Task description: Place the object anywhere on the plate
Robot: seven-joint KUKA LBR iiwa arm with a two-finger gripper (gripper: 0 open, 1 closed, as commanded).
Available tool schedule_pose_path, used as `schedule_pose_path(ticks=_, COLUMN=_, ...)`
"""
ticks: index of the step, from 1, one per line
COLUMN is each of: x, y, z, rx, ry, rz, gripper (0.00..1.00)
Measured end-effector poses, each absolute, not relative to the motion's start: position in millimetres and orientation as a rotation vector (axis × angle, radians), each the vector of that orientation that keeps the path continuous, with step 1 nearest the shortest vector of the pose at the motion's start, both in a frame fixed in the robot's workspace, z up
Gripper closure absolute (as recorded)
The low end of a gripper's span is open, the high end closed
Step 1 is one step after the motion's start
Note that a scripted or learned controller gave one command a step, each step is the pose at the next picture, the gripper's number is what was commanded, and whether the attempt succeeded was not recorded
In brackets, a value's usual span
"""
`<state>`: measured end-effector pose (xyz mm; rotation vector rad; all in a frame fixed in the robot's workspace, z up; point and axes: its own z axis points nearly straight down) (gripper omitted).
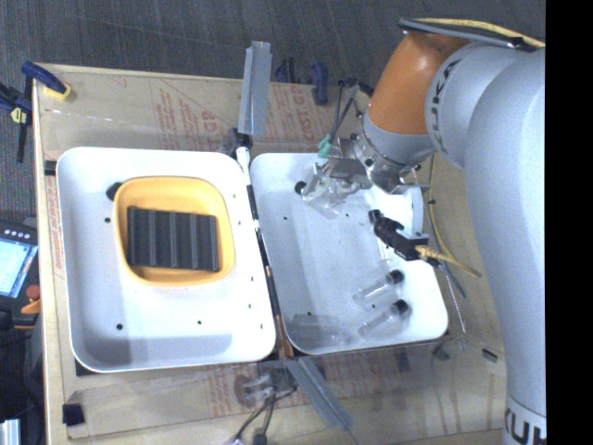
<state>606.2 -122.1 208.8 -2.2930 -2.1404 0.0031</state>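
From above, two white bins sit side by side on the desk (139,95). The left bin (83,323) carries a yellow plate (176,193) with a dark ribbed insert (174,239) resting in its middle, toward that bin's far half. The right bin (315,276) holds clear items: two small vials with dark caps (384,295) lie near its near right corner, one just beside the other, and a faint clear piece (315,327) rests along its near edge. Which of these is the object to be placed, I cannot tell; all of them are in the right bin, well apart from the plate.

The divider between the bins and the bins' raised rims stand between those items and the plate. Blue clamps (42,77) grip the desk's far left corner, and more clamps (306,72) sit at its far edge near a grey upright bar (255,86). A small screen (14,262) glows off the desk's left edge.

The arm (500,202) comes in from the right, big grey body, orange band (408,86) bent down over the right bin's far edge. The gripper (329,188) hangs low over that bin's far end, amid cables and a black fitting (394,235). Whether the jaws are released or clenched, I cannot tell; they look transparent and blur into the white floor.

Faint red print runs along the desk's boards, too washed out to read. White letters "KU" show at the arm's base.
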Motion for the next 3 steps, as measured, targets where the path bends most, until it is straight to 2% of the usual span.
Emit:
schedule_pose_path(ticks=1, x=631.0, y=-39.5, z=191.2, rx=-2.047, ry=-2.38, rz=0.003, gripper=1.0)
schedule_pose_path(ticks=2, x=625.3, y=16.2, z=261.1, rx=-1.873, ry=-2.521, rz=0.002, gripper=1.0)
schedule_pose_path(ticks=3, x=625.3, y=16.1, z=261.0, rx=-1.874, ry=-2.521, rz=0.003, gripper=0.0)
